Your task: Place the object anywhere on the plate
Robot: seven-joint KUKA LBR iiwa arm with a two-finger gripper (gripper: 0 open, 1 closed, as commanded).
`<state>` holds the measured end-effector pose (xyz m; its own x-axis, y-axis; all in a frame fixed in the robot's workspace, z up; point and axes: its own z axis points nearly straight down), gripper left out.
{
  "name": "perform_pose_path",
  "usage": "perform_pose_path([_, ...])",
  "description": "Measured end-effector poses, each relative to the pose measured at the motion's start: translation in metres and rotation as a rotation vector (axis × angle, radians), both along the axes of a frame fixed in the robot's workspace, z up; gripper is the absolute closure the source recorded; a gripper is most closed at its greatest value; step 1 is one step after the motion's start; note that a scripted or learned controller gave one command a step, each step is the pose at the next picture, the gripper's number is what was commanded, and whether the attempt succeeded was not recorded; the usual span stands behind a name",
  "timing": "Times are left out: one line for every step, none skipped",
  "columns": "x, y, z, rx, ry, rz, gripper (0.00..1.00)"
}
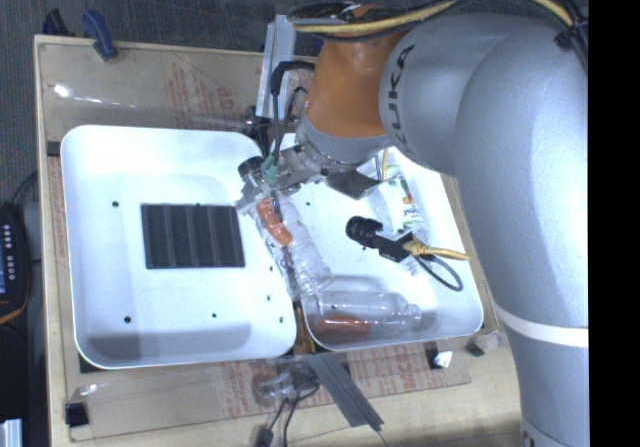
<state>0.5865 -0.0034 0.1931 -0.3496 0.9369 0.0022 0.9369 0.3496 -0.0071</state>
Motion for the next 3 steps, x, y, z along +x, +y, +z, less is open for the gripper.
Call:
perform_pose_path([0.036,-0.003,-0.002,0.001,-0.006,0.333,1.0])
perform_pose_path([0.049,0.008,-0.001,0.001,-0.007,0.522,1.0])
perform_pose_path([0.011,0.042,-0.002,0.004,-0.002,0.726,1.0])
